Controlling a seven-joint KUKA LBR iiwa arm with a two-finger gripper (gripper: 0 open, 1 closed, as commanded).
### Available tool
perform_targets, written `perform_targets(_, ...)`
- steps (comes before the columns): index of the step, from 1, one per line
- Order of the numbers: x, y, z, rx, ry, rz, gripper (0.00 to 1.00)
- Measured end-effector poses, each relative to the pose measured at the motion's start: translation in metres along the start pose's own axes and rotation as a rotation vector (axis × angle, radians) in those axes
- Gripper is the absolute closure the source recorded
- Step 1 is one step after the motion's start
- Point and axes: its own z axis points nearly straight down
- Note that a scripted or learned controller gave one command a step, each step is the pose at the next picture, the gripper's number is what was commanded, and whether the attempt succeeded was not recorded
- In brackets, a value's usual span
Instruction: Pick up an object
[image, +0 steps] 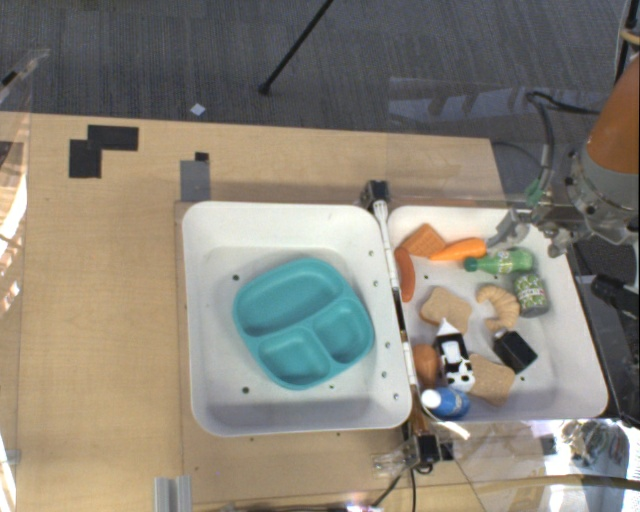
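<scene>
The arm (612, 150) reaches in from the right edge, at the far right of the scene. Its orange band shows at the upper right, with the grey wrist just below it. From the wrist the gripper (527, 228) reaches left and a little toward the near side, a metal assembly with dark cables looping over it. Its fingers (503, 230) point down and left; whether they are parted or closed cannot be made out from here.
</scene>
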Motion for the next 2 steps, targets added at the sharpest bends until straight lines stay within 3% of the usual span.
perform_targets(1, 0.031, -0.005, 0.173, 0.010, 0.004, -0.039, 0.00)
perform_targets(2, 0.036, -0.040, 0.190, -0.010, 0.000, -0.123, 0.00)
